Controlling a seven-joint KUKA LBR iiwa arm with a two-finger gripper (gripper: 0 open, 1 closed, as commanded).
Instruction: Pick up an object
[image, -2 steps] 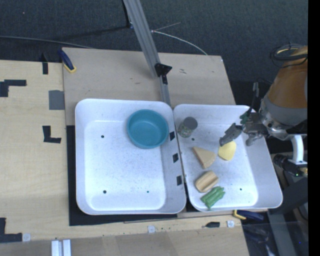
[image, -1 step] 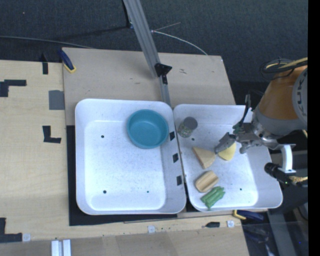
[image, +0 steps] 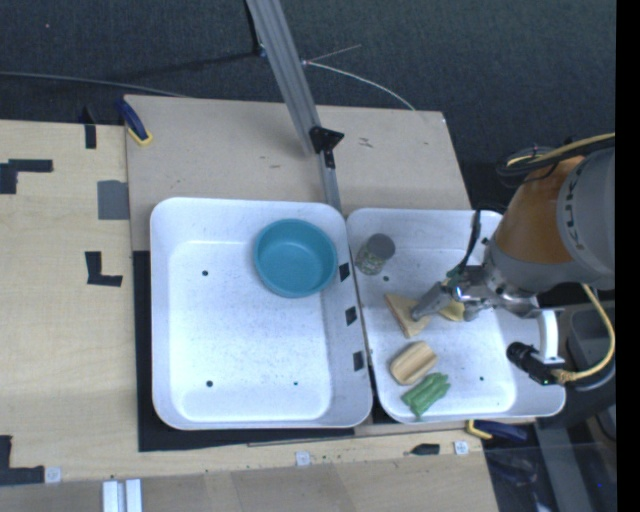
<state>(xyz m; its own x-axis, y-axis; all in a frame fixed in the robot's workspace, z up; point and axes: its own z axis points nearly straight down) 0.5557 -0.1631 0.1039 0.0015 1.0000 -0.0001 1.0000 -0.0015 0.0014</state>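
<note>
While the arm (image: 545, 225) reaches low into the right bin (image: 440, 225), its gripper (image: 425, 305) sits at the tan wedge (image: 403, 316).

Whether the fingers are apart or together, I cannot tell. The wedge lies mid-bin, probably the target; a tan block (image: 411, 361) and green piece (image: 426, 393) lie nearer the front rim, a grey cup (image: 375, 252) behind. A blue bowl (image: 294, 258) sits in the left bin (image: 190, 330).

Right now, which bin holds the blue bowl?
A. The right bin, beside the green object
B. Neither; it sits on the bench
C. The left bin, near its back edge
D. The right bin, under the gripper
C: the blue bowl sits in the left bin toward its far edge, well apart from the gripper over the right bin.
</note>
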